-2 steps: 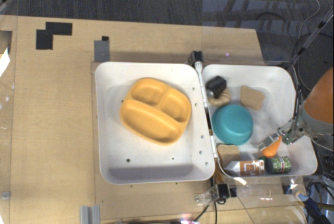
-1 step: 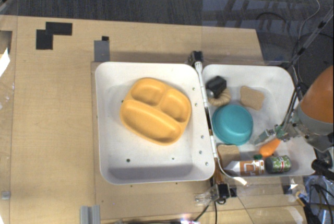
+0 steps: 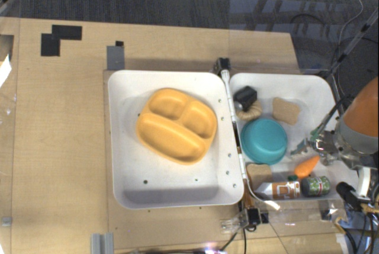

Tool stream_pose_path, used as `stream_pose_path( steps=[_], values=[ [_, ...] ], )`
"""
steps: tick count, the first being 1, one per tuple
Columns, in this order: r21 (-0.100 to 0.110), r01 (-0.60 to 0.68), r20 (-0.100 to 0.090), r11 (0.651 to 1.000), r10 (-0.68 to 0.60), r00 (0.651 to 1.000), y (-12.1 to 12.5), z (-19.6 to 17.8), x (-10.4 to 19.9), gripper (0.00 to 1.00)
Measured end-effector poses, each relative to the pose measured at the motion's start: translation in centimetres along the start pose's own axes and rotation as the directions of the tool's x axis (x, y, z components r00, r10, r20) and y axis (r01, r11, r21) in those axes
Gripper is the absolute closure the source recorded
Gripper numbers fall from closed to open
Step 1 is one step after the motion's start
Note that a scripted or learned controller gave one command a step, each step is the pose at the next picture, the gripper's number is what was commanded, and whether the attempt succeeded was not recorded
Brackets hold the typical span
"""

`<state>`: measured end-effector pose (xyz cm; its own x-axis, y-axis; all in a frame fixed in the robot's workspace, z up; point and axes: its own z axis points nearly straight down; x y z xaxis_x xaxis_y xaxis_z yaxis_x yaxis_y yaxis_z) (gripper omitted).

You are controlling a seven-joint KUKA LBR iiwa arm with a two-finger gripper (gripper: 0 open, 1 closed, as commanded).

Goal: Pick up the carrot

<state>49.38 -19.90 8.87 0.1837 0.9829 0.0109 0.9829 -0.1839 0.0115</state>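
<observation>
Looking past the teal round plastic bowl [image 3: 265, 140], we see the small orange carrot [image 3: 306, 167] lying right of it in the right white bin [image 3: 314, 86], just beside the two-finger metal gripper [image 3: 323, 149]; its grip we cannot tell.
</observation>
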Motion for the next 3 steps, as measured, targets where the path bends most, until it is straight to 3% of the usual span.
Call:
stream_pose_path(
  steps=[1,2,3],
  values=[
    [0.001,0.376,0.011,0.927,-0.376,0.927,-0.3,-0.1,0.6,0.00],
    [-0.007,0.378,0.012,0.926,-0.378,0.926,0.1,-1.3,0.8,1.00],
    [0.005,0.160,0.008,0.987,-0.160,0.987,-1.3,-7.2,5.6,1.00]
  ],
)
